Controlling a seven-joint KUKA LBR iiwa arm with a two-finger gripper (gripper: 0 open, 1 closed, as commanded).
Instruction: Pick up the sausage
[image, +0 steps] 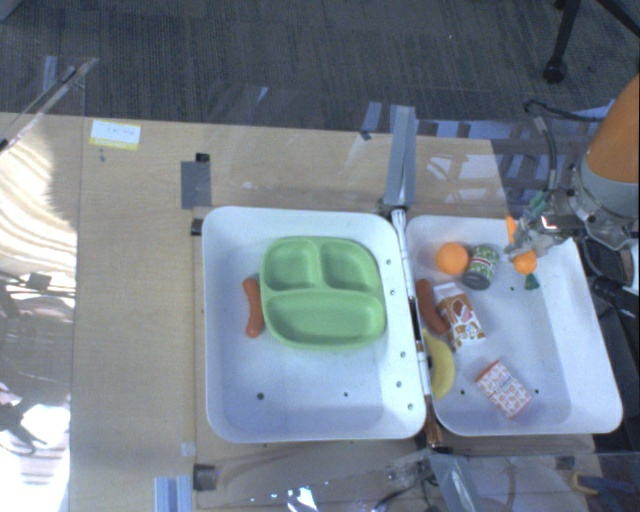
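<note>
A reddish-brown sausage lies in the right bin against its left wall, just above a banana. A second, orange-red sausage-shaped piece lies in the left bin, touching the left side of the green divided plate. My gripper hangs over the right bin's far right corner, well to the right of both sausages. Close under it lies a small orange carrot-like piece.
The right bin also holds an orange, a small green can, a little carton beside the sausage, and a patterned snack box. A metal bar stands between the bins at the back.
</note>
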